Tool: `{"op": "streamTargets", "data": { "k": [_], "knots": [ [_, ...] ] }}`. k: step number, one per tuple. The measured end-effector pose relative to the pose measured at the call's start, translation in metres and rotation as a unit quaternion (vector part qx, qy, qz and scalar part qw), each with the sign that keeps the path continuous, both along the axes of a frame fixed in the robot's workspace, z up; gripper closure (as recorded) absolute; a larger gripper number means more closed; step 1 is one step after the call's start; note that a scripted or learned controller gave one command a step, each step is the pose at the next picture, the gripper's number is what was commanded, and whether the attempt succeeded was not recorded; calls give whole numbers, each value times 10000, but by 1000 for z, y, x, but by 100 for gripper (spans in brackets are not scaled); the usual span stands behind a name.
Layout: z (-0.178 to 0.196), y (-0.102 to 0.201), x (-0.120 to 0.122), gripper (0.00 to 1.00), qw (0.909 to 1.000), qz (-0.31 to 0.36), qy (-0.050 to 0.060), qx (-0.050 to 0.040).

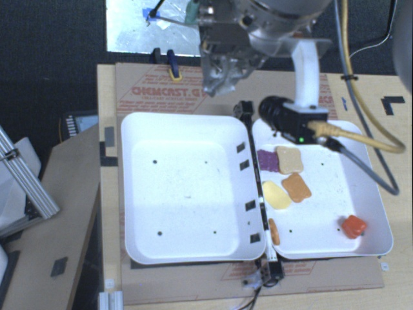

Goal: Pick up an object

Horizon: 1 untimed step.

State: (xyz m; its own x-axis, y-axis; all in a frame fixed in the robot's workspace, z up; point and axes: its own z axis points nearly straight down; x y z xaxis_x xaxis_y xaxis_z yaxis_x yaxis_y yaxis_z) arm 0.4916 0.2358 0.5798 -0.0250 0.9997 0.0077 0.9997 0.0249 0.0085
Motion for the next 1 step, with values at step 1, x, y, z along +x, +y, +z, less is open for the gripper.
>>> {"op": "streamTargets", "data": {
  "k": [1],
  "knots": [
    [0, 0, 0, 0, 10000, 6, 5, -2]
  ]
}}
